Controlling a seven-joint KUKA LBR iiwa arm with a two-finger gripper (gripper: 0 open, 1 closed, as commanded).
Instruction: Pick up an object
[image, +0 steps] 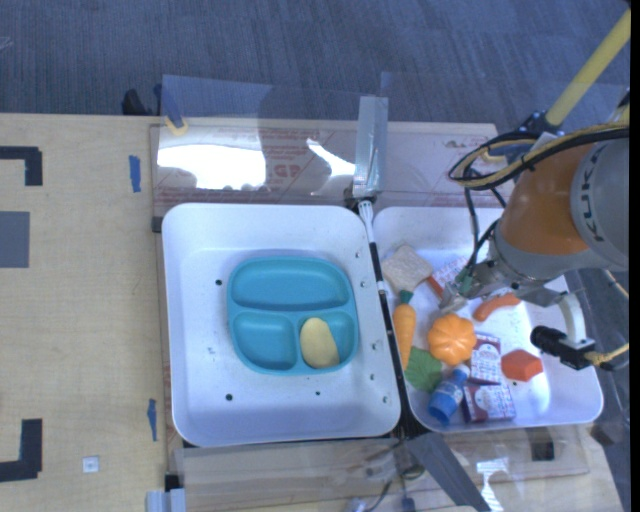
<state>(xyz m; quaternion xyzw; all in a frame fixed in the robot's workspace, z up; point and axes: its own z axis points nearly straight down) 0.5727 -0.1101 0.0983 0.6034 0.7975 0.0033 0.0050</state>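
Arm reaches in from the right, tool (462, 290) low in the right bin (580, 395), among the toys near the bin's upper middle. Can't tell if it's released or clenched, since the wrist hides that part. Nothing visibly held.

Candidates in the right bin: pumpkin (452, 338) just below the tool, carrot (404, 325) along the divider, tan slab (407, 266) up top, small orange-red piece (497, 305) beside the tool, red block (521, 364), blue bottle (446, 397), green piece (422, 370), two cartons (487, 385). All packed tight, many touching.

Left bin (190, 330) has a teal tray (290, 310) w/ a yellow lemon-ish item (319, 342) in its lower right compartment, well apart from the tool.

Judgement: step = closing in on a grasp, early on. To do it well, pick one item w/ free sides. The orange-red piece or the pumpkin looks nearest. The pumpkin is round and may squirt out, so centre over it and go deep before closing. Avoid wedging betw. neighbours; lift straight up, slowly, and check the item comes along.
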